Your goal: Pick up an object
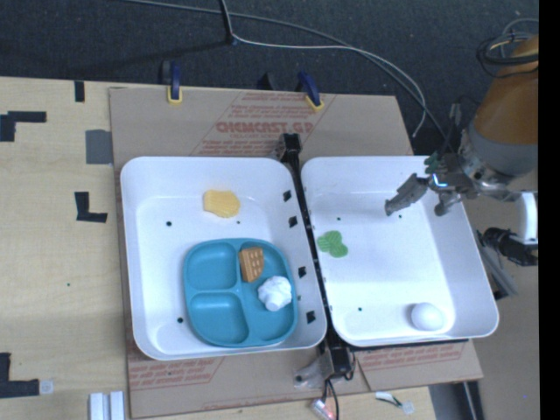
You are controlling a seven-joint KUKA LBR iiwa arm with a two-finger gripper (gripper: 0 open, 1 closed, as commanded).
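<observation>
A pale wooden bench [52, 261] carries black tape marks [86, 206] and a cardboard sheet [262, 121] — held by 2 blue-and-yellow clamps [174, 84]. Behind lies dark carpet [105, 33] — crossed by a thin cable [289, 38].

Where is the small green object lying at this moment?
The green object lies on the floor of the right bin, close to its left wall beside the divider between the bins, well apart from the white ball.

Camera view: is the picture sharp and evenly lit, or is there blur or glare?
Camera view: soft overall; the gripper looks slightly blurred; the white bins are bright, nearly washed out, so the white ball barely stands out; shadows are faint.
</observation>
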